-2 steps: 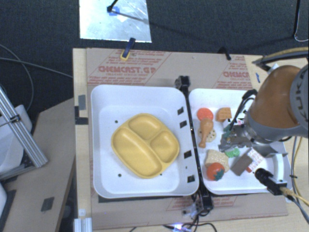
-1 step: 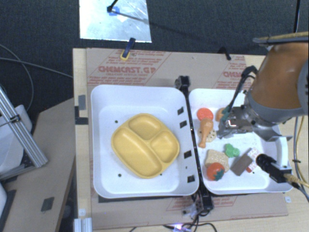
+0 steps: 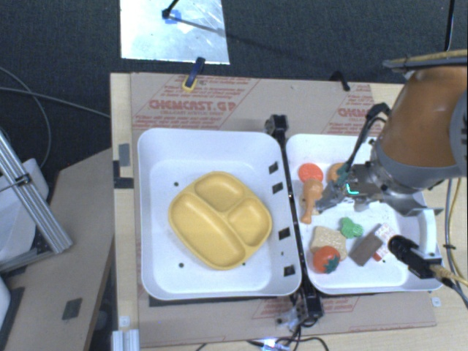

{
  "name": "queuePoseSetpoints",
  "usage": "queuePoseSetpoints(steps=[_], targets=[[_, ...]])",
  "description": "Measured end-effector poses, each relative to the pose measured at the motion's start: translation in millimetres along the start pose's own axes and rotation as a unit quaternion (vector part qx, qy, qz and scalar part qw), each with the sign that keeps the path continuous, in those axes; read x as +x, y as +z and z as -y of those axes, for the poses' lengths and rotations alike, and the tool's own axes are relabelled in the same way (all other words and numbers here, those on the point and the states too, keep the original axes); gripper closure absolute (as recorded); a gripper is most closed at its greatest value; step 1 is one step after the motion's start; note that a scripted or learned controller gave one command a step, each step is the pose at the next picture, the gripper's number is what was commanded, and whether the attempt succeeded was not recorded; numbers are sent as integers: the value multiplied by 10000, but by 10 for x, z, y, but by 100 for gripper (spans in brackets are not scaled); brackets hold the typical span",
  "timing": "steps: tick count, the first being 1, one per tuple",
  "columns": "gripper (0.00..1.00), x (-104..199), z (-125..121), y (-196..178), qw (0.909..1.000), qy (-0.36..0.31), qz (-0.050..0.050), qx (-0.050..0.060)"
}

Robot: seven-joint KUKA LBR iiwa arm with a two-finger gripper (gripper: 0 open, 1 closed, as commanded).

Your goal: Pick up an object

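Beside gripper: mushroom toy (left).

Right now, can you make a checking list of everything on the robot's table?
Surface: brown bench carrying two white bins.
Job's things: right bin holds an orange mushroom-shaped toy, a green piece, a tan block, a red-orange ball and a brown block.
Clutter: left bin holds a yellow divided tray.
Grippers: gripper low in the right bin beside the mushroom toy; finger state cannot be told.
Cables: black cable on the arm.
Surroundings: silver sheet on dark carpet.
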State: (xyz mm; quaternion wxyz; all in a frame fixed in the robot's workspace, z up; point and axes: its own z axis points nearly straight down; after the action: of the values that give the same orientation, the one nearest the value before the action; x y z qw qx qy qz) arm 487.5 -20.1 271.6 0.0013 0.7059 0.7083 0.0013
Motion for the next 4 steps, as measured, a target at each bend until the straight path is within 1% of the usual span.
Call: queuePoseSetpoints(steps=[4], targets=[[0,0,0,0,10000,0,0,1]])
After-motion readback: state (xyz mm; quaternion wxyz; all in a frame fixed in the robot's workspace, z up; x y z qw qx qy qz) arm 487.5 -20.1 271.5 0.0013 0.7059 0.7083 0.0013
